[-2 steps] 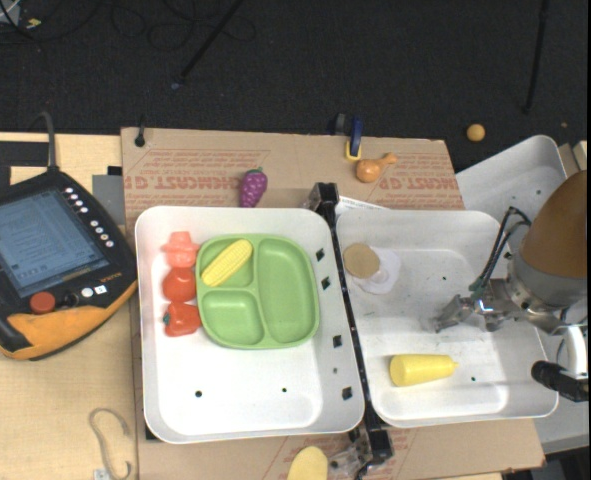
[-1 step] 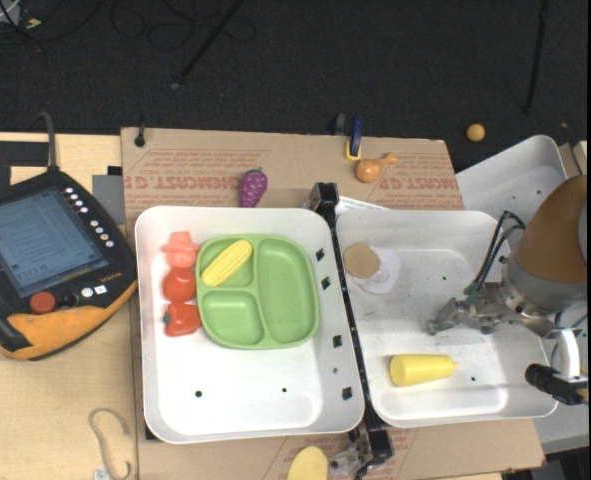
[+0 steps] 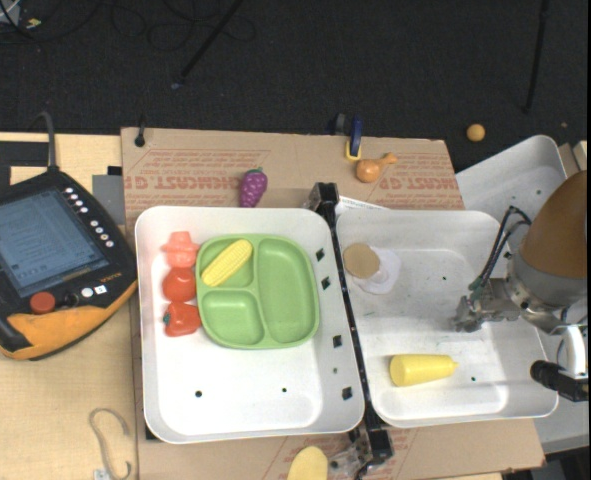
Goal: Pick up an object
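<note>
Dark carpet with a few cables runs along the back, and in front of it a wooden bench holds a sheet of cardboard (image 3: 190, 173) under two white bins.

The gripper (image 3: 472, 313) is down inside the right bin (image 3: 430, 233), near its right wall, hanging off the grey arm (image 3: 560, 238) that comes in from that side. It's a dark little cluster from this angle, so I honestly can't tell if it's spread or clamped, and nothing is visibly caught in it.

Closest thing to it is a yellow cone-ish piece (image 3: 422, 369) lying on its side toward the front of the same bin, near the gripper but not touching it. Further left in that bin there's a tan round disc (image 3: 360, 260) with a clear plastic bit (image 3: 383, 274) right up against it.

In the left bin (image 3: 235, 403) sits a green divided plate (image 3: 280, 293) with a yellow corn cob (image 3: 225, 262) in its upper left compartment. A column of red and pink toy pieces (image 3: 179, 283) sits just beside the plate's left edge.

On the cardboard behind the bins: purple grapes (image 3: 253, 186), an orange gourd-looking thing (image 3: 372, 168), and a blue and yellow clamp (image 3: 354, 140). A small orange ball (image 3: 475, 132) is back on the carpet. Far left on the bench is the teach pendant (image 3: 45, 258), and another yellow object (image 3: 308, 462) pokes in at the bottom edge.
</note>
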